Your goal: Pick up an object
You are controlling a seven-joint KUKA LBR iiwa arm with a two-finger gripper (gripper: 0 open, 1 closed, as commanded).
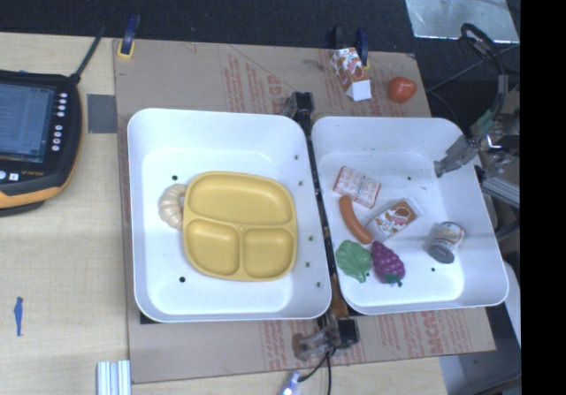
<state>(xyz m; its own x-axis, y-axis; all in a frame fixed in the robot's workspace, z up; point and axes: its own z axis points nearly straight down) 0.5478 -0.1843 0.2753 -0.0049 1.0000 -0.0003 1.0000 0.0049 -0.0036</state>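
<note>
Claw sits at the right bin's far right edge, can't tell its state. Inside: smooth hot dog, bumpy purple grapes, shiny round can. Yellow plastic divided tray fills the left bin.

My bench is pale wood with a brown cardboard sheet laid over its middle, and the two white bins sit side by side on that sheet, the left bin touching the right bin along their inner rims. Behind the right bin, on the cardboard, stand a small carton and a red ball (maybe a tomato). At the bench's left edge lies a pendant with an orange rim, well apart from my bins.
</note>
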